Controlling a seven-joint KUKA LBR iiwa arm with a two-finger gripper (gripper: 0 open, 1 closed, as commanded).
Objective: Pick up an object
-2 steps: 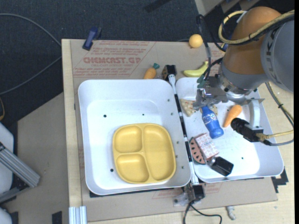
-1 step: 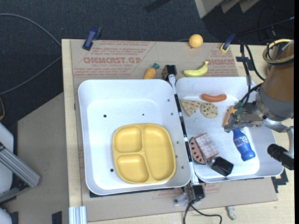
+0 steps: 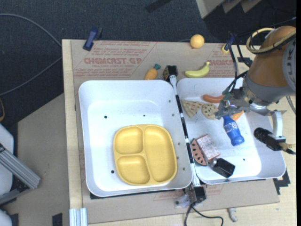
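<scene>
Counter carries everything, with two white bins side by side. The left bin holds a yellow divided plate. The right bin is crowded, and the arm reaches into it from the right. Its tool sits low over the upper middle of that bin, and whether it is wide or narrow cannot be told from this angle. The likeliest target is the blue bottle, which lies tilted on the bin floor with its top end just under the tool. Nothing is visibly held. A round bottle lying on its side is likely to roll or squirt out if the tool closes off-centre near the cap. A small orange piece touching the tool's side could be caught instead, or could wedge the closing. A reddish wedge and a black block lie nearer the front, apart from the bottle. A sausage and two tan waffle-like pieces sit just beside the tool on its left, close enough to be nudged. Behind the bins, a banana, a carrot, an orange ball and a blue clip rest on the counter, out of the way.
</scene>
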